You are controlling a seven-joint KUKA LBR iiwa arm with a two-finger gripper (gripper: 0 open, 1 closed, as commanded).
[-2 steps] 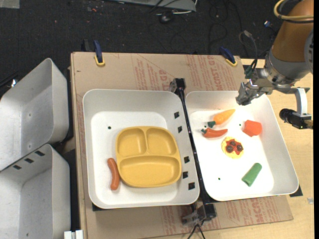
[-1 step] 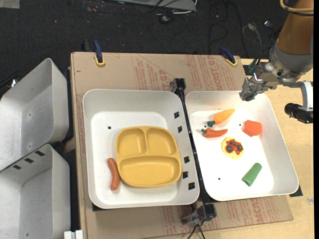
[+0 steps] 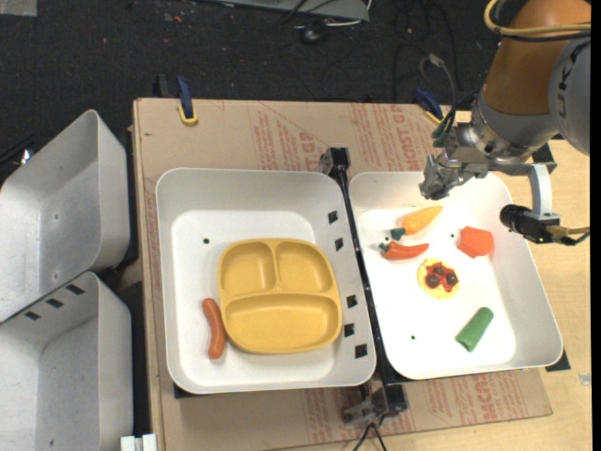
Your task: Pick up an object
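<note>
With the arm (image 3: 535,64) reaching in from the right, the gripper (image 3: 438,184) hangs over the back edge of the right bin (image 3: 535,299), just above the toy carrot (image 3: 420,218). Can't tell if the jaws are apart or together; they're dark and blurred against the bin rim, and nothing shows between them.

Right bin contents: carrot at the back, red chili pepper (image 3: 406,249) just in front of it, nearly touching. Orange-red block (image 3: 476,241) to the right, apart from both. Small yellow pizza-like disc with dark red topping (image 3: 439,277) mid-bin. Green cylinder (image 3: 474,328), tilted, near the front.

Left bin (image 3: 178,252): yellow three-compartment tray (image 3: 279,295) sits centred, with a toy sausage (image 3: 215,328) lying just beside its left edge. Both bins sit side by side on the desk (image 3: 244,134).
</note>
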